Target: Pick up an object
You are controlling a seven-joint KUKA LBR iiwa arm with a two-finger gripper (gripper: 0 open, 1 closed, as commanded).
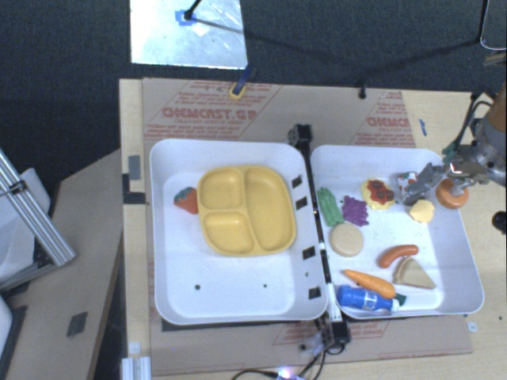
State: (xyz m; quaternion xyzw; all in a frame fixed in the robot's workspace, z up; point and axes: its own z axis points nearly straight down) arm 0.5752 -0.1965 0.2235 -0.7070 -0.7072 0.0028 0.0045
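Observation:
My gripper point(415, 188) hangs over the far right part of the right bin point(467, 267), with the arm coming in from the right edge. Just below it lies a small pale yellow piece point(423, 211). An orange round piece point(453, 195) sits beside it to the right. Left of the gripper lies a yellow and red pizza-like piece point(379, 193). Further toys lie in this bin: a green pickle point(329, 207), purple grapes point(355, 210), a cream disc point(346, 240), a sausage point(398, 254), a carrot point(368, 281), a sandwich wedge point(413, 274) and a blue bottle point(363, 298).
The left bin point(170, 291) holds a yellow divided plate point(244, 210) and a strawberry point(187, 199) at the plate's left. A black hinge strip point(310, 212) runs between the two bins. A shiny sheet point(190, 22) lies beyond the bench at the back.

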